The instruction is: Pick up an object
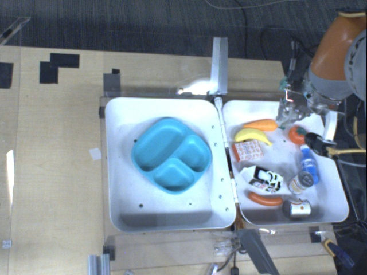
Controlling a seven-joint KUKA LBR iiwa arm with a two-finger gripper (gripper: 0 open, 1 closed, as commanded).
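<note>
While the left bin (pixel 114 153) is taken up by a blue divided plate (pixel 171 154), the right bin (pixel 338 202) is crowded: banana (pixel 252 136), carrot (pixel 261 124), patterned packet (pixel 248 150), bottle (pixel 308 166), sausage (pixel 265 199). The gripper (pixel 288 113) is held low over the far corner, just beside the carrot; its grip cannot be told.

One fixed camera looks down at a slant on both bins, left bin (pixel 114 153) and right bin (pixel 338 193).

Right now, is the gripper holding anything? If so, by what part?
Cannot tell. The gripper sits low in the right bin near the carrot, but nothing shows between its fingers.
</note>
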